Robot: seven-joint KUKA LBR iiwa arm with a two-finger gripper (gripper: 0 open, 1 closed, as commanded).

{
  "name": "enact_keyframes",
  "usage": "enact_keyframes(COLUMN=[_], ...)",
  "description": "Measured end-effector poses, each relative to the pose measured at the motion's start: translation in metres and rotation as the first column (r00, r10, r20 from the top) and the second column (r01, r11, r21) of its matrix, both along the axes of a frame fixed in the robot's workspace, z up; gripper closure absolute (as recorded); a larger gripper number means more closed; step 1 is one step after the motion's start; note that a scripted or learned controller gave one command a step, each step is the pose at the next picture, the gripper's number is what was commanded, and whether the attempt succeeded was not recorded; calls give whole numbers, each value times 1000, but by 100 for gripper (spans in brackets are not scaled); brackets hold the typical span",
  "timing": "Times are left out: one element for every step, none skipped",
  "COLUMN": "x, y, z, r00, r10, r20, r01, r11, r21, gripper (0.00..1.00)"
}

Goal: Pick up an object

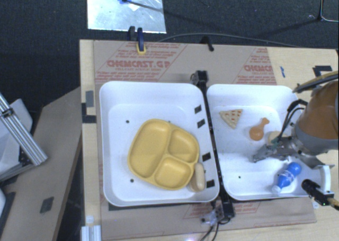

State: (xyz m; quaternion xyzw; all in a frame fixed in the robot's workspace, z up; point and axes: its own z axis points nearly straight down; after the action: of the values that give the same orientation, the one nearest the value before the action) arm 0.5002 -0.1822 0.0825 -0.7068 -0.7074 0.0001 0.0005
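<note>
Arm (318,118): comes in from the right over the right bin (249,191) – we see the orange band and grey wrist above that bin's right side.
Gripper (260,157): low over the right bin's floor, metal fingers pointing left. We can't tell whether they are spread or closed – too small and dark – and we see nothing between them.
Drumstick (258,129): orange toy piece, just above the gripper tip, apart from it.
Wedge (232,117): tan triangular piece w/ dots, upper left of the right bin, left of the drumstick.
Bottle (285,176): small, blue and white, lying tilted near the right bin's lower right, below the gripper.
Left bin (114,123): holds a yellow divided tray (163,153) w/ three compartments, roughly central.
Beige piece (198,176): rounded, touching the tray's lower right edge, near the bin's right wall.
Bench (175,62): brown board w/ red print behind both bins.
</note>
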Motion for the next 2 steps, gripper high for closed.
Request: enact_keyframes(x=[1,-3], y=[0,5], z=[13,60], r00=[1000,1000], r10=[1,3], r20=[3,6], r01=[-1,-3], r11=[1000,1000], r21=[-1,-2], gripper=[100,100])
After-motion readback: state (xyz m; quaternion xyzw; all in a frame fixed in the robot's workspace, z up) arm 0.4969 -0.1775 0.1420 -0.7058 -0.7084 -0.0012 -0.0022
